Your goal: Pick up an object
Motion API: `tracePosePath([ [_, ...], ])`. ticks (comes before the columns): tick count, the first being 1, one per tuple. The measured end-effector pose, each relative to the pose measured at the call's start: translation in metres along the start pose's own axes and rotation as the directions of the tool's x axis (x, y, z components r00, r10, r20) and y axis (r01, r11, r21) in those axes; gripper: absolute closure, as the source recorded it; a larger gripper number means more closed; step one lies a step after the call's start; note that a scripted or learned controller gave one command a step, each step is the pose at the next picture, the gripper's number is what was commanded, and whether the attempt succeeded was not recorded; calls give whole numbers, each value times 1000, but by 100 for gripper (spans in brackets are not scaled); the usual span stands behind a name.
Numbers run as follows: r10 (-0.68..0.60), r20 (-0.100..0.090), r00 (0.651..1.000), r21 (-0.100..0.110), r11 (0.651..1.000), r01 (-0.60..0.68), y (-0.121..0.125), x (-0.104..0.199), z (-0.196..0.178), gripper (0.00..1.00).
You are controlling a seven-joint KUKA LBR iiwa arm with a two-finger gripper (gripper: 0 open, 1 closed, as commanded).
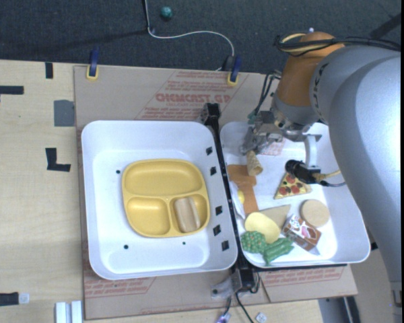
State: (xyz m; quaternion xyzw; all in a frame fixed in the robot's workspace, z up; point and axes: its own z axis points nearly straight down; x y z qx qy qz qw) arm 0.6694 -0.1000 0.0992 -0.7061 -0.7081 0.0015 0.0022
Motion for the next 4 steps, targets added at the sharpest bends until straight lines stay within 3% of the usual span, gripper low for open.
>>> tracePosePath([
  [1,4,2,1000,-11,1000,-4,-39,-5,13,0],
  [2,0,0,1000,-3,1000,0,-2,-16,-2,0],
  [3,2,2,1000,-3,1000,-2,-27,-19,15,0],
  [4,1,0,1000,2,1000,-1,-2,2,10,0],
])
